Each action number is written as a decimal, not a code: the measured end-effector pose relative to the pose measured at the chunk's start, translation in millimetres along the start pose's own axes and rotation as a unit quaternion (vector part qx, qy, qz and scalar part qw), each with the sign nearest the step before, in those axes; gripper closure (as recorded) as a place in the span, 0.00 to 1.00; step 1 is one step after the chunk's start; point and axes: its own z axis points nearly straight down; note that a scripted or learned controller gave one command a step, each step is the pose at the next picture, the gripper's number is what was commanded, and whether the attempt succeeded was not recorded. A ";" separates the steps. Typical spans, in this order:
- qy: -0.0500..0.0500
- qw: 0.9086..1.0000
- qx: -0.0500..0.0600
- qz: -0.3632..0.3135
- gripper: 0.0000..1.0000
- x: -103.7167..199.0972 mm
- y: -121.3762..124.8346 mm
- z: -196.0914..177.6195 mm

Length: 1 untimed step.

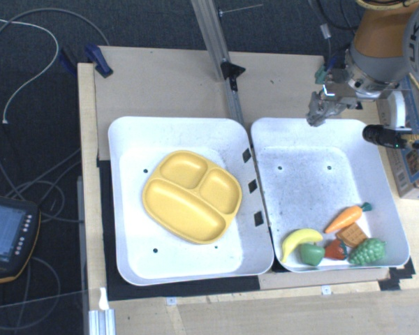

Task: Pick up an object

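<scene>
Camera view: two bins point(126, 187), one yellow plate point(192, 196); gripper point(320, 112) grip state unclear.

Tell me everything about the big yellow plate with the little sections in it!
The yellow divided plastic plate lies flat in the left white bin, near its middle, turned a bit askew. It looks like smooth, slightly shiny plastic with rounded corners. Raised ridges split it into three hollows: one long one along the lower left and two smaller ones toward the upper right. Nothing lies in the hollows. It touches only the bin floor, and the gripper is far off, above the other bin.
</scene>
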 end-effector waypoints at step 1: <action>0.000 1.000 0.000 -0.001 1.00 62.9 -1.7 -4.8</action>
